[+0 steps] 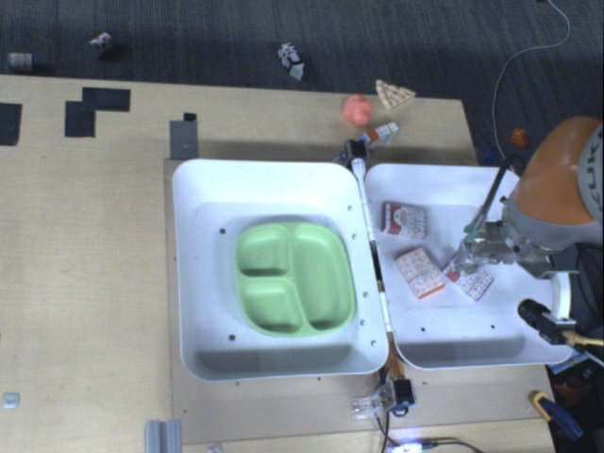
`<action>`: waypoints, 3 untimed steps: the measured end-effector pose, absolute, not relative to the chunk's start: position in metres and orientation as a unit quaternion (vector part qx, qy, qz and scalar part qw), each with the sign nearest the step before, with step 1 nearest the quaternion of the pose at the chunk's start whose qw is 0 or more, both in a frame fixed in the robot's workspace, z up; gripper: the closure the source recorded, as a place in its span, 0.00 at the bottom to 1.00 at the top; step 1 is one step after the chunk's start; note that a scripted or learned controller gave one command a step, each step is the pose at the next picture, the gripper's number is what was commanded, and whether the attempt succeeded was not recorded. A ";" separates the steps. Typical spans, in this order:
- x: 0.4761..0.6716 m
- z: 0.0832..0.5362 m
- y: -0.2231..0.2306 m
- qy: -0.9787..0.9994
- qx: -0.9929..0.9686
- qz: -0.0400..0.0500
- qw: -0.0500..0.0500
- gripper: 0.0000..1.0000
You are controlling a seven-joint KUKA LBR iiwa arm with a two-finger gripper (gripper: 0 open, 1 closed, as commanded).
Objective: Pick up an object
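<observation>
— Starting with the setting, what is seen?
— A pale wooden bench [85,253] is backed by dark carpet [189,17]. A green compartment tray [294,276] lies in the left bin [198,196].
— And the right bin [444,182]?
— Three flat printed packets: one [404,220] at 11 o'clock, one [419,272] centred, one [472,281] under the gripper [464,264]. Print is illegible; jaw state cannot be told.

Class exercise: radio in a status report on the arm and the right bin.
Gripper low in right bin, over a small packet; grasp unconfirmed. Two more packets alongside. Green divided tray in left bin.
</observation>
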State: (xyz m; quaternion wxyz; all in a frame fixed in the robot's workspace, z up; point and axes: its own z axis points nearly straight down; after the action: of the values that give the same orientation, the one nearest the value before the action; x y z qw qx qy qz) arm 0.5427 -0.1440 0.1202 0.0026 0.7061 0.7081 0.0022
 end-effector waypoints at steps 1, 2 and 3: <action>0.543 0.120 -0.144 0.708 0.706 0.002 0.002 0.00; 0.511 0.094 -0.123 0.706 0.708 0.008 0.020 0.00; 0.512 0.106 -0.122 0.707 0.707 0.010 0.020 1.00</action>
State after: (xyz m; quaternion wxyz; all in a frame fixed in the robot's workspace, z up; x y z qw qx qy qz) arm 0.5125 -0.1225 0.1065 0.0197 0.7071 0.7068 0.0101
